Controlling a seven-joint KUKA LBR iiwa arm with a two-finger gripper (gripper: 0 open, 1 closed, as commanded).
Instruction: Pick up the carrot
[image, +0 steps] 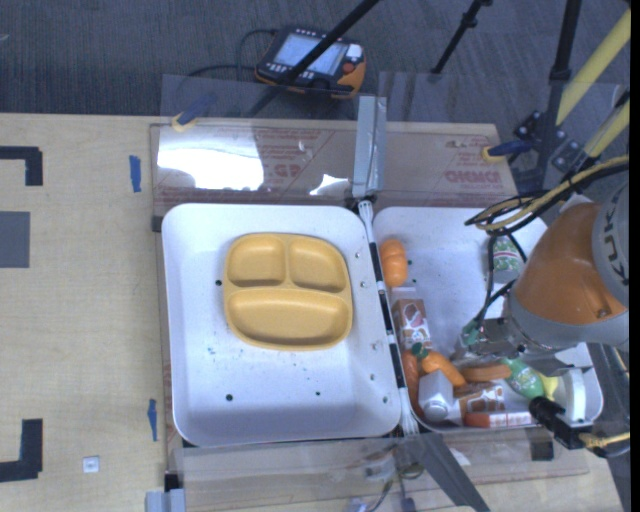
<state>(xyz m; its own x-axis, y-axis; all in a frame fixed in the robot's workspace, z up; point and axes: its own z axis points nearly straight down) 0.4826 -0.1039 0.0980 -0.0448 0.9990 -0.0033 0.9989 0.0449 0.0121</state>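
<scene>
The arm (575, 270) reaches in from 3 o'clock, its gripper (487, 340) low over the right bin (440, 230)'s clutter; whether it is open or closed cannot be told. Just beside it at 9 o'clock lies what looks like the carrot (441, 366), among packets. Farther off, the left bin (200, 330) holds a yellow divided tray (288, 290).

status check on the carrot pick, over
Gripper low in right bin, fingers hidden. Carrot lies in the clutter, not seen held. Packet and bottle crowd it.
</scene>
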